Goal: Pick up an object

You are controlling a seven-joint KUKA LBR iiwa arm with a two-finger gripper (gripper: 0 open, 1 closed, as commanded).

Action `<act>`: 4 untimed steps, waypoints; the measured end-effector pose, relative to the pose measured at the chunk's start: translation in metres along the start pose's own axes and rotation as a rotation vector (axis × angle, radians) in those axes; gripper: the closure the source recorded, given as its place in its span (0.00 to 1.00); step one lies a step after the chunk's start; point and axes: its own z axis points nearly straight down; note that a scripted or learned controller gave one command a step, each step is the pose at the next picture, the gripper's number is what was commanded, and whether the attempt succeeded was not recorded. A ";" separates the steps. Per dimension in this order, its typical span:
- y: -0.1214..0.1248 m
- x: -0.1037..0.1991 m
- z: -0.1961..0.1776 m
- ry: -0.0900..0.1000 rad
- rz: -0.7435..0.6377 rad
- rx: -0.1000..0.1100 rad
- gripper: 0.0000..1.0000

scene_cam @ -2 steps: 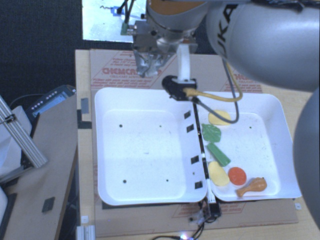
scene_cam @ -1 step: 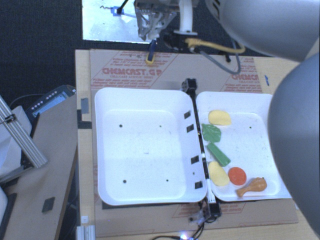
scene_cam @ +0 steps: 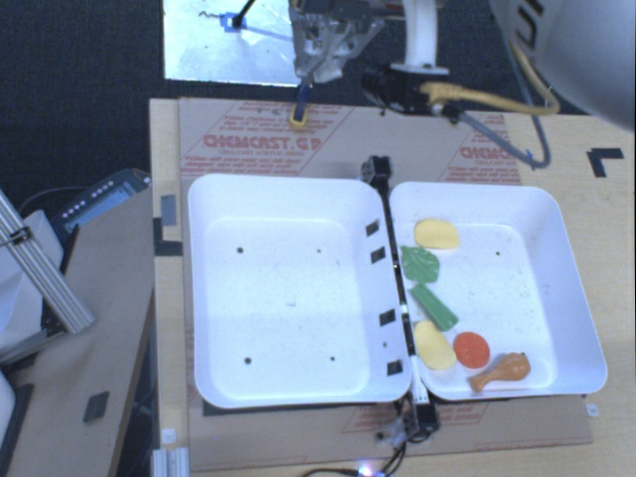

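1. Metal-grey pincer [scene_cam: 320, 66] hanging at the far side of the scene, beyond both bins, above the brown board with red print [scene_cam: 260, 140]; opening not readable from this angle, nothing visible between the tips.
2. Just under it, a small yellow piece with a blue stem [scene_cam: 298, 115], resting on the board.
3. Nearer, left white bin [scene_cam: 204, 207] and right white bin [scene_cam: 556, 217] side by side, joined by black clips [scene_cam: 388, 318].
4. All the objects lying in the right bin, along its left side: pale yellow piece [scene_cam: 436, 234] farthest, then green leaf-like piece [scene_cam: 419, 263], green bar [scene_cam: 434, 307], second yellow piece [scene_cam: 433, 345], red disc [scene_cam: 472, 349] and orange drumstick shape [scene_cam: 500, 371] nearest.
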 end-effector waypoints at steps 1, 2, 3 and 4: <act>0.057 -0.073 0.008 -0.007 0.013 0.006 1.00; 0.027 -0.023 0.133 -0.008 0.000 0.021 1.00; 0.072 -0.022 0.070 -0.004 0.004 0.001 1.00; 0.002 0.000 0.002 -0.001 -0.001 0.003 1.00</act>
